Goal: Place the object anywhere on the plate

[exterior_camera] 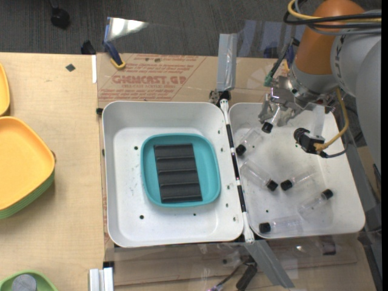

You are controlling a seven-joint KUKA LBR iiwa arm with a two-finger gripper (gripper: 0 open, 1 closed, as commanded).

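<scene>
Far left edge: stack of yellow plates (21,162) on the bench (66,223), not part of this job.

Left bin (115,162), centre-left of frame: teal plate (209,168) sits roughly in the middle of it, with a black ribbed insert (177,173) lying flat on top. That plate is the target. Nothing from the right bin is on it yet.

Right bin (345,217), centre-right: several small clear vials with black caps scattered over the floor. One near the bin's left wall (245,145), a pair close together mid-bin (279,183), one at lower right (318,200), one at the bottom edge (276,225). All lying down, well apart from the plate.

Upper right: pincer (267,121) hangs over the top-left part of the right bin, arm's orange band above it. A black-capped tip sits at its lower end, just beside the fingers. Cannot tell whether that's a vial caught between them or part of the tool, and cannot tell how wide it's set. So no confirmed grasp.

Judgement: step in hand is pick, or pick just attempted. To do it well:
- verify a vial is really in the fingers before travelling; clear plastic is slippery and rolls
- lift straight up, clear the wall between the two bins
- go left, come down low over the plate, ideally onto the ribbed insert so the grooves stop rolling
- release low, not from height, or the vial may bounce off into the bin.
</scene>
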